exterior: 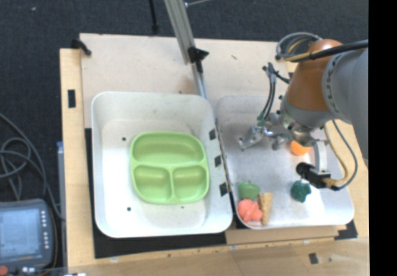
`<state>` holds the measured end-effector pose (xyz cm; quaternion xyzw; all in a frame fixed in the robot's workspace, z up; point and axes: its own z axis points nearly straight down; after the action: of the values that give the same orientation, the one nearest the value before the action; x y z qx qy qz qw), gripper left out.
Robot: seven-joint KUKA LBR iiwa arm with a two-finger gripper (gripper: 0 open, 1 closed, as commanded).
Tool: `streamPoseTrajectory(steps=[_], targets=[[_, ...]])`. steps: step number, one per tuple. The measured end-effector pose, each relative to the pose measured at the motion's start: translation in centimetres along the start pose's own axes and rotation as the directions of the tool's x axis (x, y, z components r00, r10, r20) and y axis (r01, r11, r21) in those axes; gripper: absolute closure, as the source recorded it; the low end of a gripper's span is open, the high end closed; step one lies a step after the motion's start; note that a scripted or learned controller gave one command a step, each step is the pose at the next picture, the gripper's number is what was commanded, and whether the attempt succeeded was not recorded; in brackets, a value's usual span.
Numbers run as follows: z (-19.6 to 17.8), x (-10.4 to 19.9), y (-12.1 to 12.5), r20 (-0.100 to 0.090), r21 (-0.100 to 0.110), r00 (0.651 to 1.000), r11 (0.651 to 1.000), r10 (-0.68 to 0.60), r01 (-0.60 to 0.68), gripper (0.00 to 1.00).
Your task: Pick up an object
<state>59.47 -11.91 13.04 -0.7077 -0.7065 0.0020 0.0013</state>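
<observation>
My gripper (250, 138) hangs over the upper left part of the right bin (279, 172), pointing left, with bare bin floor beneath it. An orange object (299, 147) lies just right of the wrist, partly hidden by the arm. A dark green object (301, 191) rests at the bin's lower right. In the lower left corner a light green piece (249, 190), a pink piece (249, 210) and a tan cone (266, 206) sit close together. All of these lie apart from the gripper.
The left bin (108, 144) holds a light green divided plate (169, 166). A slanted metal pole (180, 20) runs down to the gap between the bins. Black cables (338, 169) loop along the right bin's right side.
</observation>
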Motion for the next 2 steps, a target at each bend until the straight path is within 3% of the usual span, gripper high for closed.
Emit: streamPoseTrajectory(steps=[1,2], targets=[[3.1,-0.1,0.0,0.0,-0.002,1.0,1.0,0.001,-0.001,0.0],[1.8,-0.2,0.1,-0.001,-0.008,1.0,1.0,0.007,-0.007,1.0]])
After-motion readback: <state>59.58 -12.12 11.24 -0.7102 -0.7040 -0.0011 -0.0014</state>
